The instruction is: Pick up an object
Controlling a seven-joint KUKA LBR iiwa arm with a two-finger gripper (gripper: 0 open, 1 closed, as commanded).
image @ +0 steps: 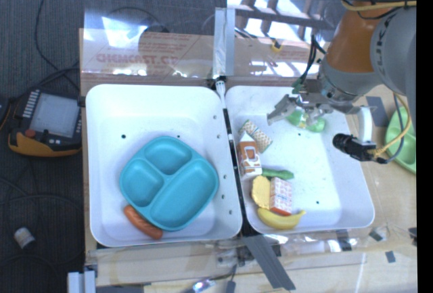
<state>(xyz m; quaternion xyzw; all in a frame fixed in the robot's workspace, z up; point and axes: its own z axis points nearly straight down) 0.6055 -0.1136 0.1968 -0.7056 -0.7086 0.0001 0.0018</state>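
White right bin (338, 207); pincer (298, 111) beside green object (312, 122).

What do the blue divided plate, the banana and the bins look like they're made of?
Blue divided plate: likely moulded plastic, with a smooth, even colour, soft sheen and rounded compartment walls.
Banana: probably a plastic toy, with uniform yellow and slight gloss, though a real one can't be ruled out.
Left bin and right bin: apparently thin white plastic, semi-gloss, with rounded corners and rolled rims.

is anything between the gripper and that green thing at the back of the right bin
Nothing visible does. The gripper is right over the green object near the right bin's back edge; the banana and boxes lie well toward the front.
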